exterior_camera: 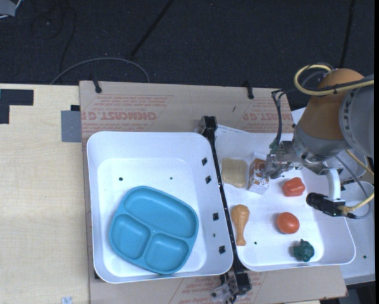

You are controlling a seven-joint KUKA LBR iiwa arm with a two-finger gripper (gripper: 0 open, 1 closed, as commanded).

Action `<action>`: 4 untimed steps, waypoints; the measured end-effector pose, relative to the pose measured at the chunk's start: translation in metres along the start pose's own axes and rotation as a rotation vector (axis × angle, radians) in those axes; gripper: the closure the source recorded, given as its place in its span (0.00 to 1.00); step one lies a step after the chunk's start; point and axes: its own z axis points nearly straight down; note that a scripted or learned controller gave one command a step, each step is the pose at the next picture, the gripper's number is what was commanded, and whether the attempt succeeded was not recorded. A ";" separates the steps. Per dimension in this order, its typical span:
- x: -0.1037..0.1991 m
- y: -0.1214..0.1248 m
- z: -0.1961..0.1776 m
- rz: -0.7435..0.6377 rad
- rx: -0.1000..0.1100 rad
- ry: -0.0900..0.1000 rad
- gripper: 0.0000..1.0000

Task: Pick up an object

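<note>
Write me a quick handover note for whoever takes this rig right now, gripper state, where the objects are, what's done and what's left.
Gripper: low over the back of the right bin, beside a small packet-like item; nothing visibly held.
Right bin contents: tan block, chicken drumstick toy, two red items, dark green item.
Left bin: blue divided plate.
Done: the arm is at the right bin; no pick confirmed.
Left: grasp one object and lift it clear.
</note>
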 end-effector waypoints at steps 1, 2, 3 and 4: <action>0.003 0.001 -0.063 -0.002 0.011 -0.002 1.00; 0.002 0.003 -0.101 -0.002 0.012 -0.001 1.00; 0.052 -0.011 -0.111 -0.005 0.017 0.002 1.00; 0.102 -0.031 -0.099 -0.004 0.020 0.002 1.00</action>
